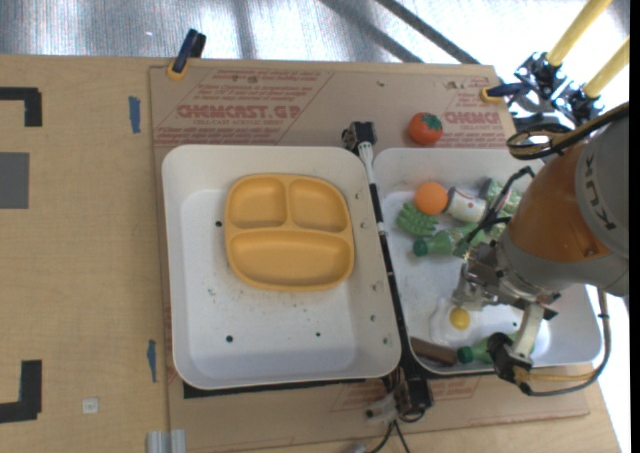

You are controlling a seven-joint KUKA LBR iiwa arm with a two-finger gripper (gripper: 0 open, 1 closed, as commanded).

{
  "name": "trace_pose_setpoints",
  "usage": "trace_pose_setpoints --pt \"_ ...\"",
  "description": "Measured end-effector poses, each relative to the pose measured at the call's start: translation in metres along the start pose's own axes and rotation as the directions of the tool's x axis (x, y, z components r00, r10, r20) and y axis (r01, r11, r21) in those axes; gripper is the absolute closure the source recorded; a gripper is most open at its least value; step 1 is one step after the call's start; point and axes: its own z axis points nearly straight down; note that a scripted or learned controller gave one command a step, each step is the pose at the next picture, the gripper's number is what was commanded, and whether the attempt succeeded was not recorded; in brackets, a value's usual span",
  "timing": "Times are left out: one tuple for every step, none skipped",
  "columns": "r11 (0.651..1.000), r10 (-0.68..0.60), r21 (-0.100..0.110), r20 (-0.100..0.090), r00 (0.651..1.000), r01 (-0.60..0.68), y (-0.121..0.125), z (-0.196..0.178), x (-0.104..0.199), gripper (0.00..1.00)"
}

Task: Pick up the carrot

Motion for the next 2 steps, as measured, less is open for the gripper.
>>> trace_pose_setpoints --pt "0.981 0.195 0.008 0.004 0.981 -0.195 0.012 -0.152 -0.028 1.0" --pt "0.867 0.498 0.011 0.007 0.867 -0.498 -0.013 -0.109 0.022 1.0"
